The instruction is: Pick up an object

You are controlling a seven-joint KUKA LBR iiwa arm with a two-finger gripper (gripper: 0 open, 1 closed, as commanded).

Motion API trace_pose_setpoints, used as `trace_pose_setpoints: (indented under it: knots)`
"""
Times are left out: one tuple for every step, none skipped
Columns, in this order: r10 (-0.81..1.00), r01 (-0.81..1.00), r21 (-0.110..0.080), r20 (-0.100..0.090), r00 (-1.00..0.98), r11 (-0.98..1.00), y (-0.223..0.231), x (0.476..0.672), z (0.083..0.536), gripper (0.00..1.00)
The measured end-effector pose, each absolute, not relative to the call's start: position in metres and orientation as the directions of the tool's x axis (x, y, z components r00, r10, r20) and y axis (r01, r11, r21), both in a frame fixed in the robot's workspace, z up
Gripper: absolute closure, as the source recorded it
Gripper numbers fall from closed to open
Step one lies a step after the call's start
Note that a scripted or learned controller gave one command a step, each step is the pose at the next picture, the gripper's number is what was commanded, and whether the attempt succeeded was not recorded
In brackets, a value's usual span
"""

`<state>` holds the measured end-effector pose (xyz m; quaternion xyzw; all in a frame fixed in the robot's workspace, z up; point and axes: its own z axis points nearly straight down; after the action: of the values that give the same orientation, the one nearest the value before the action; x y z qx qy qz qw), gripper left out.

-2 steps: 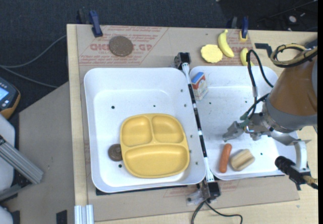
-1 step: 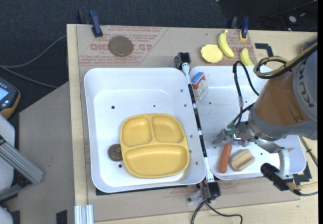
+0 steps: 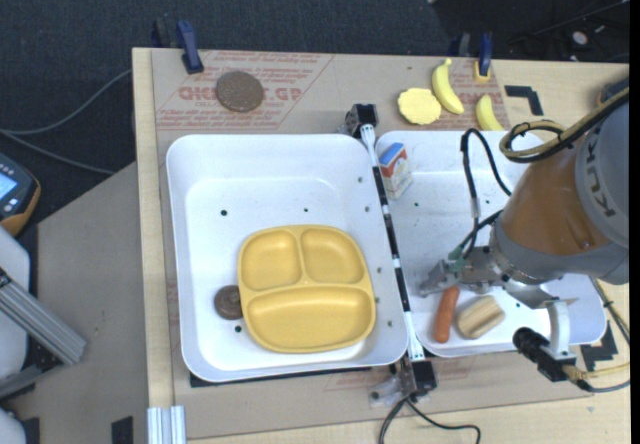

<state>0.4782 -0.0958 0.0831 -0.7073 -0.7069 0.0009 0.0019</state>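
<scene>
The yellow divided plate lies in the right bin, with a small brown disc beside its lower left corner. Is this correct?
Not quite. The camera view shows the yellow divided plate in the left bin, not the right one. The rest holds: a small brown disc sits beside its lower left corner.

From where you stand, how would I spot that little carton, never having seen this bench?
Find the right-hand white bin, the one the grey arm reaches into. Look at its far left corner, beside the divider between the bins: the small carton stands there alone. It is boxy, white with blue and red, unlike the hot dog and bun at the near end.
</scene>
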Motion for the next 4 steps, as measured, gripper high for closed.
trace_pose_setpoints:
  knots:
    - [1.0, 1.0, 0.001, -0.001, 0.0, 0.0, -0.096, 0.479, 0.095, 1.0]
    - [1.0, 1.0, 0.0, -0.001, 0.001, -0.001, -0.096, 0.479, 0.094, 0.0]
    - [1.0, 1.0, 0.005, -0.002, -0.002, 0.002, -0.114, 0.543, 0.084, 0.0]
    - [1.0, 1.0, 0.023, -0.012, 0.002, -0.002, -0.192, 0.605, 0.261, 0.0]
